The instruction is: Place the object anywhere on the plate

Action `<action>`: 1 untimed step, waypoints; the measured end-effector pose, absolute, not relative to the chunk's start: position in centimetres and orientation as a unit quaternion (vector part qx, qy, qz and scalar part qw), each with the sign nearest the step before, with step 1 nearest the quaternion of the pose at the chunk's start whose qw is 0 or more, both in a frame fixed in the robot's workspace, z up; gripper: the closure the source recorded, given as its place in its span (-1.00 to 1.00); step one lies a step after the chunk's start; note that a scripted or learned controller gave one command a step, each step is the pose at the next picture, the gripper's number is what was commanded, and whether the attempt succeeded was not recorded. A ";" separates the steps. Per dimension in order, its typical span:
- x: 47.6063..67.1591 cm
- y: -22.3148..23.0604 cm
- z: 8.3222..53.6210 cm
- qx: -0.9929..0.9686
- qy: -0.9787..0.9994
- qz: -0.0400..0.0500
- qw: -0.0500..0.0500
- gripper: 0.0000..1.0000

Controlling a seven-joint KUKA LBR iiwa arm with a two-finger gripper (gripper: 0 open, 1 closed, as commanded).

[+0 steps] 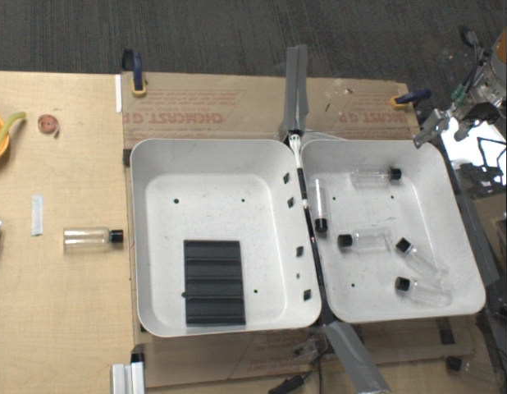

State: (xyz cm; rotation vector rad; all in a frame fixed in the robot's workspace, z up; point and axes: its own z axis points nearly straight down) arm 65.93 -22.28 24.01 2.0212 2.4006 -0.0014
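While the desk (pixel 57 318) is stretching under everything, two white bins are sitting on it side by side. The left bin (pixel 212 167) is holding a black ribbed plate (pixel 213 283) at its 6 o'clock. The right bin (pixel 360 298) is holding five clear vials (pixel 364 239) with black caps, which are lying scattered from its 12 to its 5 o'clock, well apart from the plate. Another vial (pixel 91 237) is lying on the desk at the left bin's 9 o'clock. Whether the end effector is released or clenched, I cannot tell.
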 end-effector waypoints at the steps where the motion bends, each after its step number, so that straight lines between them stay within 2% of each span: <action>1: 66.0 -22.2 36.8 0.572 0.820 -0.001 0.000 -1.00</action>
